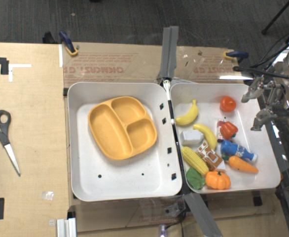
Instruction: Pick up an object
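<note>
Nothing picked yet. Candidates all sit in the right bin (263,181): tomato (228,103) near the top, a red pepper (228,129) just below it, two bananas (187,114) toward the bin's left side, a small white block (190,137) under the upper one, corn cob (194,160), a blue bottle (237,150) touching a carrot (242,165), small pumpkin (218,180) at the bottom edge w/ something green beside it. Tomato stands apart from the rest, so prob. the easiest target; lower pile is crowded, items touching.

Gripper (259,108) hovers at the bin's right edge, above the rim, fingers apart w/ nothing between them. Not over any item yet.

Step, as I judge it: approach, pre-grasp. Next move calls for shifting left over one item, tomato or pepper being nearest, then dropping straight down w/ fingers either side & closing. Round things may roll out.

Left bin (85,181) has a yellow divided plate (123,127). Scissors (4,137) lie on the bench well to the left.
</note>
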You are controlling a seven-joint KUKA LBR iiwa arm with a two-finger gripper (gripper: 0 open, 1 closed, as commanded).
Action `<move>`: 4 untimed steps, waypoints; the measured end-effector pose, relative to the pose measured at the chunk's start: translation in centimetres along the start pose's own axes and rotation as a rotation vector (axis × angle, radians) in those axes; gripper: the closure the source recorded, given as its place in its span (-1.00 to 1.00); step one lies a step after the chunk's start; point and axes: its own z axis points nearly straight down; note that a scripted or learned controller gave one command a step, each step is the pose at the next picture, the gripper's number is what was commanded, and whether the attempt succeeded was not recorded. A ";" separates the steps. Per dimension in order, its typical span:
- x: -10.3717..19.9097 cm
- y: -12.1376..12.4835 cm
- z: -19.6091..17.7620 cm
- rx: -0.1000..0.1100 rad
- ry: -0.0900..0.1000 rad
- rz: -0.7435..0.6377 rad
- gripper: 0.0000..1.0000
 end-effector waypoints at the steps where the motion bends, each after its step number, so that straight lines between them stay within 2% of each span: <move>1: 3.1 4.0 13.1 0.000 0.001 0.003 -1.00; 2: 5.2 8.1 18.6 0.000 0.000 0.201 -1.00; 3: -4.6 7.5 18.5 0.001 -0.003 0.178 -1.00; 4: 2.1 7.6 18.6 0.000 0.002 0.305 -1.00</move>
